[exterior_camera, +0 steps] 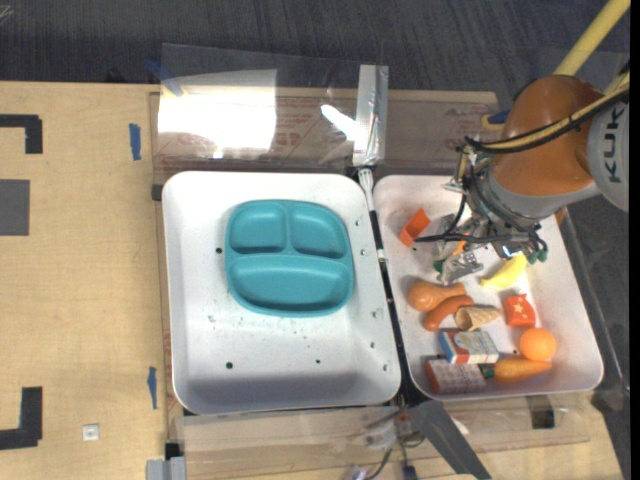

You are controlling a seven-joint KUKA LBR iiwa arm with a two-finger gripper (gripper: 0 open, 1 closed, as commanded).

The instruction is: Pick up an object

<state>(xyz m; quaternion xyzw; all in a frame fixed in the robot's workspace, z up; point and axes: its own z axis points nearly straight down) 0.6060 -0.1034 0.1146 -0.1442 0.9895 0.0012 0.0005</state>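
The right bin (585, 353) holds several small toy foods: an orange block (415, 226), a brown drumstick (438, 295), a yellow piece (503, 272), a red cube (519, 310), an orange ball (538, 344), a carrot (518, 370), a bread piece (478, 317) and small cartons (468, 346). My gripper (462, 258) hangs low over the upper middle of this bin, just above the drumstick and left of the yellow piece. Cables and the wrist hide most of it.
The left bin (190, 298) carries a teal divided plate (290, 254). A clear plastic sheet (260, 108) and a taped upright strip (370, 113) stand behind the bins. The arm's orange band (545, 133) looms over the right bin's back edge.
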